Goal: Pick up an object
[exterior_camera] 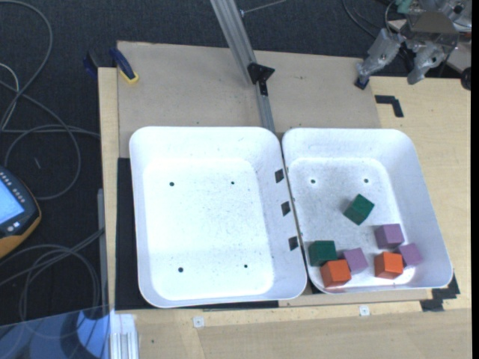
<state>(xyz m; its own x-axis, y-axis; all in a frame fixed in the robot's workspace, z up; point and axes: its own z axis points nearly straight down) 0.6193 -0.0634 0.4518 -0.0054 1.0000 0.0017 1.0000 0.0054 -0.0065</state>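
My gripper hangs high over the bench's far right corner, well beyond the right bin. Its two fingers are spread open with nothing between them. In the right bin a dark green block lies alone near the middle. Along the bin's near edge sit a second green block, two orange blocks and three purple blocks, packed close together.
The left bin sits beside the right one. A slanted metal rail runs from the top down to the gap between the bins. A blue and yellow clamp lies at the bench's far left corner. Cables cover the floor at left.
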